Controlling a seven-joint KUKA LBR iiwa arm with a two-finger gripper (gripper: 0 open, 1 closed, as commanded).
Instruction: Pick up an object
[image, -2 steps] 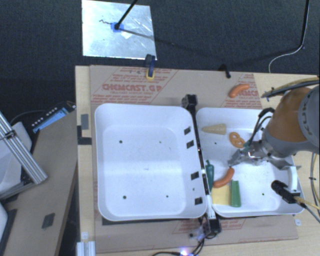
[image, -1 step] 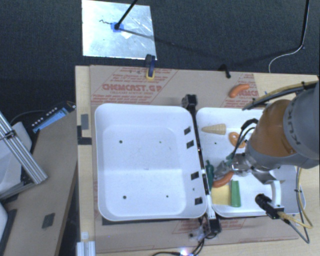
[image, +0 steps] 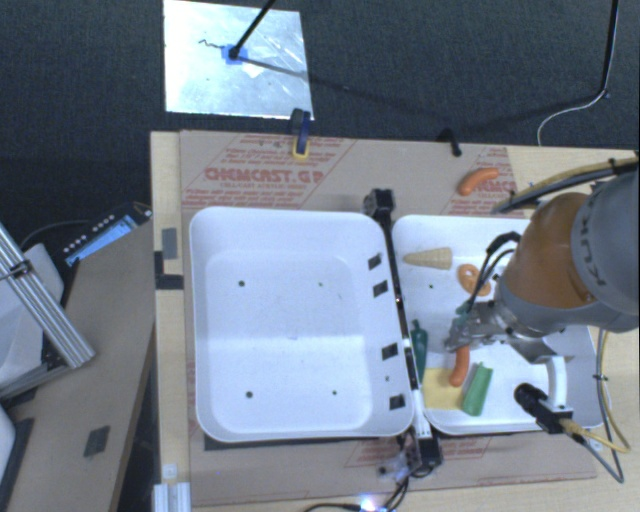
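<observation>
You see the arm (image: 575, 265) reaching in from the right, its grey body and orange band covering much of the right bin (image: 425, 415). The gripper (image: 466, 330) sits low over the middle of that bin, dark and partly hidden under the wrist. You cannot tell how it is set or whether anything is in it.

Objects in the right bin:
- A pale cone-shaped piece (image: 428, 259) lies near the far edge, pointing left.
- A small orange piece (image: 468, 274) lies just right of the cone, beside the arm's cables.
- An orange-red sausage-shaped piece (image: 458, 369) lies just below the gripper; contact is unclear.
- A light green block (image: 475, 389) lies tilted just right of that piece, near the front wall.
- A flat yellow piece (image: 438, 388) lies at the front left corner, partly under the orange-red piece.
- A dark green item (image: 419, 345) lies along the left wall, upright in the view.

The left bin (image: 290, 320) shows its bare white floor with a few small dark spots. Black clips run along the divide between the two bins.

Outside the bins, on the cardboard bench top (image: 260, 170), you see another orange sausage-shaped piece (image: 478, 181) behind the right bin, and a blue and yellow clamp (image: 300, 135) at the far edge.
</observation>
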